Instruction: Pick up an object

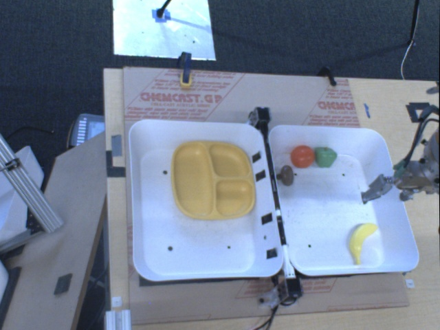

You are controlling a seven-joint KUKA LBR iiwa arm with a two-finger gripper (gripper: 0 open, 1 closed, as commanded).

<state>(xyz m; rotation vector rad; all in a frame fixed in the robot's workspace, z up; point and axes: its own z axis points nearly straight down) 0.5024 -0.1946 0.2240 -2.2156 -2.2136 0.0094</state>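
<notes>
Two white bins sit side by side on the bench. The left bin point(148, 253) carries a yellow divided tray point(212, 179) near its centre, lying flat.

The right bin point(395, 253) holds four items. A red ball point(302, 156) and a green piece point(325, 157) lie touching one another at about 11 o'clock from the bin's centre. A small brown item point(286, 177) lies at about 9 o'clock, close to the wall shared with the left bin; its nature cannot be made out. A banana point(361, 240) lies at about 5 o'clock, near the front right corner, well apart from the others.

The gripper point(379, 186) stands at about 3 o'clock over the right bin's right wall. Whether it is released or clenched cannot be told at this resolution. Nothing shows between its tips. It is apart from every item, the banana being nearest.
</notes>
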